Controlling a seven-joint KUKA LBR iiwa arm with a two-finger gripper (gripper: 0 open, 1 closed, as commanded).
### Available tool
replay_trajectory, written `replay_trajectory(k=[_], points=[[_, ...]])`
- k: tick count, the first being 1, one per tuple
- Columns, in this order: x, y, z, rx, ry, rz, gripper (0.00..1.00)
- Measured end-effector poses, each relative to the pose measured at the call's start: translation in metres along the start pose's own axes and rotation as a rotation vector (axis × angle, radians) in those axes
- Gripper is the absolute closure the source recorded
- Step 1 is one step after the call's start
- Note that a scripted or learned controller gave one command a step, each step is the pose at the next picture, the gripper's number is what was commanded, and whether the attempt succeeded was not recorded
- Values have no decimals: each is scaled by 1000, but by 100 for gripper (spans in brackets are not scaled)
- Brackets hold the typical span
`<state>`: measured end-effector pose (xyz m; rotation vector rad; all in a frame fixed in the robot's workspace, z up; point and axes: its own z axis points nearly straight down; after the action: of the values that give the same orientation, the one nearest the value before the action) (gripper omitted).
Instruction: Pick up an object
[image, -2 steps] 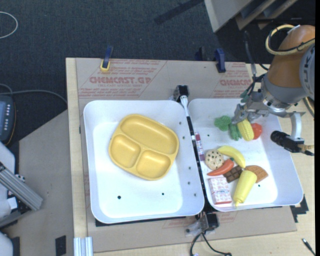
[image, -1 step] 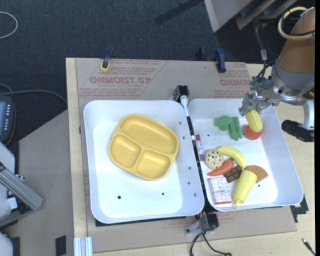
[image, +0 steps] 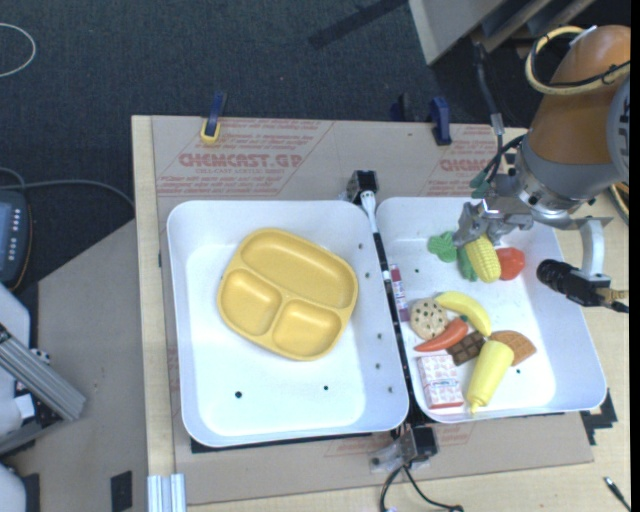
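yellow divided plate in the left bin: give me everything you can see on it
The plate is yellow, looks like smooth moulded plastic, a rounded rectangle with a raised rim. Ridges split it into three compartments: one long one along the upper right, two smaller ones along the lower left. Nothing lies in any of them. It sits flat, turned at a slant to the bin's edges, in the upper middle of the left bin. It touches only the bin floor. The toy food is all in the right bin.

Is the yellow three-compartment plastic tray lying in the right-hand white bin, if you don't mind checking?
No, the yellow three-compartment plastic tray lies in the left white bin.
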<state>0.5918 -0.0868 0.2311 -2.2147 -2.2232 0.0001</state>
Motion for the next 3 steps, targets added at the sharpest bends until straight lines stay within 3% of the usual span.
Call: replay_trajectory(k=[2, 3], points=[[24, -5, 7, 0, -2, 2, 100], [20, -9, 15, 0, -2, 5, 100]])
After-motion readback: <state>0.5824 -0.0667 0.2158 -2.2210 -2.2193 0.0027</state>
